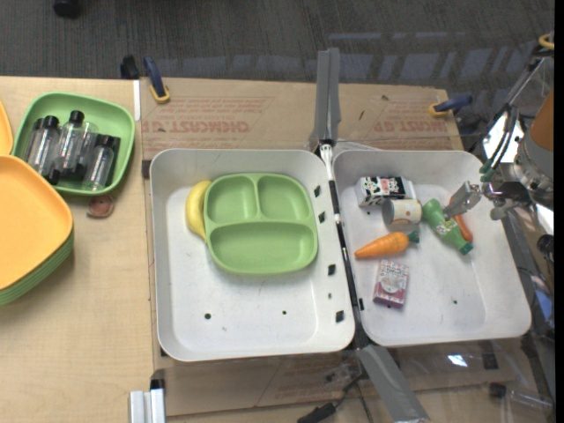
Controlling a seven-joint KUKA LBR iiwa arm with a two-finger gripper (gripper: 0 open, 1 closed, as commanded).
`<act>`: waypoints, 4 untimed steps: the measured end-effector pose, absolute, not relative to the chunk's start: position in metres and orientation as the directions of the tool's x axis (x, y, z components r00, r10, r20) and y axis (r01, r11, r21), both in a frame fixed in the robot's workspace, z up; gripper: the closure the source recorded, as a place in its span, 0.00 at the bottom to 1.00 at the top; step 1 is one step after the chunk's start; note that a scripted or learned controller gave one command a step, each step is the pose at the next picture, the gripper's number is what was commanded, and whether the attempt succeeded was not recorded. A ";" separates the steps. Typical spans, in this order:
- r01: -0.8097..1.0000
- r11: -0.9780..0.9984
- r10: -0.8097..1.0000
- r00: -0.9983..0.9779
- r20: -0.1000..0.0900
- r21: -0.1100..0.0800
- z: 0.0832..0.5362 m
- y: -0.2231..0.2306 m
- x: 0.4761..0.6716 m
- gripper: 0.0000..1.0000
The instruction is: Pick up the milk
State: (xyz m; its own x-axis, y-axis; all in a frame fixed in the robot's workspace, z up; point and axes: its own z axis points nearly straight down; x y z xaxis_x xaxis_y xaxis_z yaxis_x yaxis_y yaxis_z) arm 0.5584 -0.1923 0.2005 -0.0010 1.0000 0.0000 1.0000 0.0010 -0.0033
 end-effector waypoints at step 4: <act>0.984 -0.178 0.984 0.178 -0.001 -0.002 0.091 -0.131 0.583 0.00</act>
State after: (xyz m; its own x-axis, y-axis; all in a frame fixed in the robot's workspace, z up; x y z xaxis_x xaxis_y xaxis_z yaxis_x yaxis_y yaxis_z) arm 0.5829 -0.1311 0.0911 0.1781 0.9840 -0.0015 0.9840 -0.1781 -0.0022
